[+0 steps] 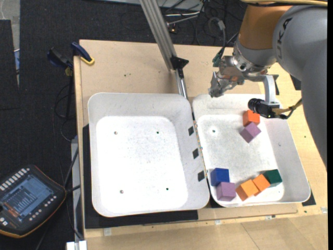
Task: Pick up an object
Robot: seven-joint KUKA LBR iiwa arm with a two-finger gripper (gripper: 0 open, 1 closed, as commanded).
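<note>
My claw (217, 90) hangs over the back rim of the right bin (291, 155), near the corner it shares with the left bin (99, 139). From this slanted look down I cannot tell whether it is released or clenched, and I see nothing carried in it.

I judge this to be the approach step: nothing is picked yet, and every candidate lies in the right bin. Nearest to my claw are an orange block (251, 117) and a purple block (250, 132), touching or almost touching each other, toward the bin's back. Along the bin's front rim sits a crowded cluster: a blue block (219, 175), a second purple block (226, 190) just in front of it, two orange blocks (251, 187) side by side, and a green block (272, 178) at the end.

The back pair looks the easier target, being closest. My next move calls for shifting deeper into the right bin, centring over one block, turning so I straddle it without catching its neighbour, then lowering.
</note>
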